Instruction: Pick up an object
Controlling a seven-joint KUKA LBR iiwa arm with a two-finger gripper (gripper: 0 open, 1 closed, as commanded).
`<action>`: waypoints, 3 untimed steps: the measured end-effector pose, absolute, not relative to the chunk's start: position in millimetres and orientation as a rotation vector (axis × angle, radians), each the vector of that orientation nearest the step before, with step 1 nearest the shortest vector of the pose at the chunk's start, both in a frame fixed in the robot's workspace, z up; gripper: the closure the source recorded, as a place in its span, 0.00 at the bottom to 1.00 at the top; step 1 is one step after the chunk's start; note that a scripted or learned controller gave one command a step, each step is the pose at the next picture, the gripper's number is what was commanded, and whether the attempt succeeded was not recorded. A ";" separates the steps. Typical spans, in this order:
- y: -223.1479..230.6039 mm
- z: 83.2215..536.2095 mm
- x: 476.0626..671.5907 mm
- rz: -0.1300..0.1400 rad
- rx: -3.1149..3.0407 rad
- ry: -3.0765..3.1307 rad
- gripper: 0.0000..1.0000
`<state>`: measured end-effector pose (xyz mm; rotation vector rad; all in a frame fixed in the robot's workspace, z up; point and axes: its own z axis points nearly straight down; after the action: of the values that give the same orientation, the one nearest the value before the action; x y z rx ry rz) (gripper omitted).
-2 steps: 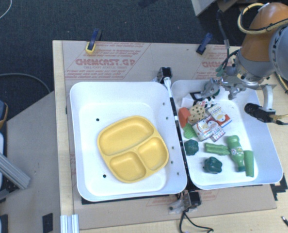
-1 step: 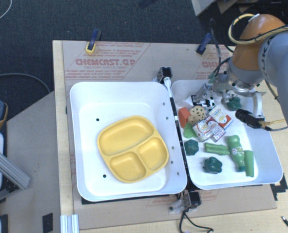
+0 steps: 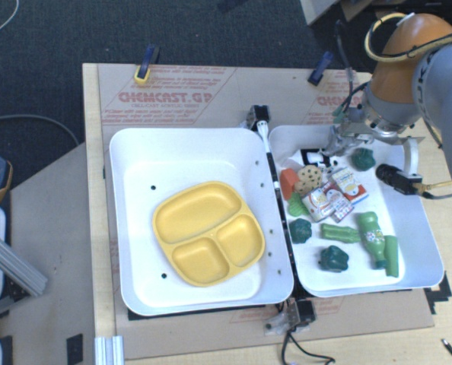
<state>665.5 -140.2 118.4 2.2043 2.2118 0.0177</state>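
1. White plastic forms two shallow bins set side by side on a brown cardboard-covered bench (image 3: 211, 90): the left white bin (image 3: 135, 158) and the right white bin (image 3: 420, 238).
2. A yellow three-compartment plastic tray (image 3: 208, 233) is seen lying tilted in the middle of the left bin.
3. The grey arm with the orange band (image 3: 409, 48) is seen reaching in from the right, and its two-finger gripper (image 3: 339, 149) is lowered over the far part of the right bin, just above the pile of objects.
4. Whether the gripper is apart or together cannot be told; nothing is seen clamped by it.
5. A cluster of small objects is gathered in the right bin, near its left wall: an orange-red rounded piece (image 3: 288, 181), a tan disc with dark spots (image 3: 310, 176) touching it, and red-and-white printed packets (image 3: 334, 195) just beside.
6. A small dark green round object (image 3: 362, 158) is seen just right of the gripper.
7. Nearer the front, a dark green lumpy toy (image 3: 334, 258), a teal piece (image 3: 300, 230) and a light green bottle-shaped object (image 3: 374, 238) are laid near one another.
8. A blue-and-yellow clamp (image 3: 144, 65) is fixed at the far edge of the bench.
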 end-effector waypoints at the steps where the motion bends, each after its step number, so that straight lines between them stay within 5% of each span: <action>1: -148.1 179.2 669.6 0.006 2.215 2.217 1.00; 2: -148.3 229.4 671.4 0.007 2.215 2.217 1.00; 3: -108.7 228.0 632.3 -0.002 2.221 2.227 1.00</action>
<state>632.3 -108.7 228.0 2.2205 2.2275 -0.0018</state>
